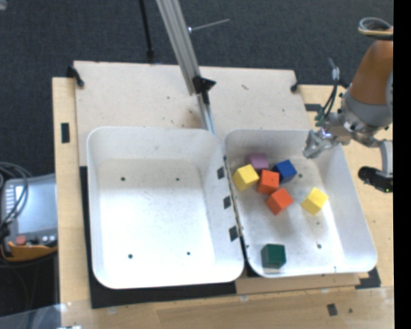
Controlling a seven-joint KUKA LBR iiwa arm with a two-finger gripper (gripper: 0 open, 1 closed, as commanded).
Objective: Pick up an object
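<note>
Several small blocks lie in the right bin (pixel 349 204): a yellow block (pixel 245 176), a pink block (pixel 259 160), a blue block (pixel 285 170), two orange blocks (pixel 269 181) (pixel 279 201), another yellow block (pixel 315 200) and a dark green block (pixel 273 256) near the front rim. My gripper (pixel 318 142) hangs over the bin's far right corner, above and right of the blue block, with nothing seen between its fingers. The arm's orange band (pixel 373 70) rises behind it.
The left bin (pixel 103 184) stands beside the right one, sharing a middle wall. A slanted metal pole (pixel 181 43) rises from the back of the bench. A grey box with cables (pixel 24 214) sits left of the bench.
</note>
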